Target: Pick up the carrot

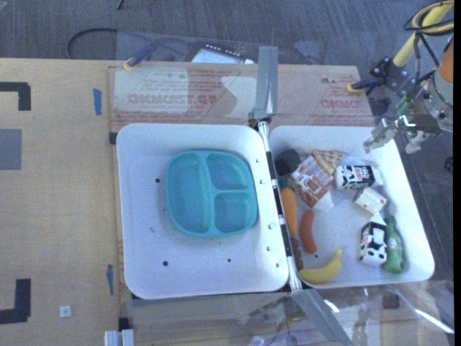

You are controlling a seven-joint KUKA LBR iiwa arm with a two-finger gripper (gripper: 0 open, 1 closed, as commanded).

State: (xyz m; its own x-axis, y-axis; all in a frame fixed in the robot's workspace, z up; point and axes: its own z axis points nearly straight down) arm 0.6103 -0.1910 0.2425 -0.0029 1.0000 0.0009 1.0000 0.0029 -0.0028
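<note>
1. Gripper [395, 137]: fingers spread, pinching nothing, over the right bin's [418, 222] far right corner.
2. Carrot [289, 206]: lies against that bin's left wall, well left of the fingers, long axis along the wall.

floor [216, 6]: grey, cables | bench [50, 215]: pale wood, blue tape marks [97, 101]

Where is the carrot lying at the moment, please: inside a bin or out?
Inside: the carrot lies flat in the right bin, along its left wall, beside the sausage.
</note>
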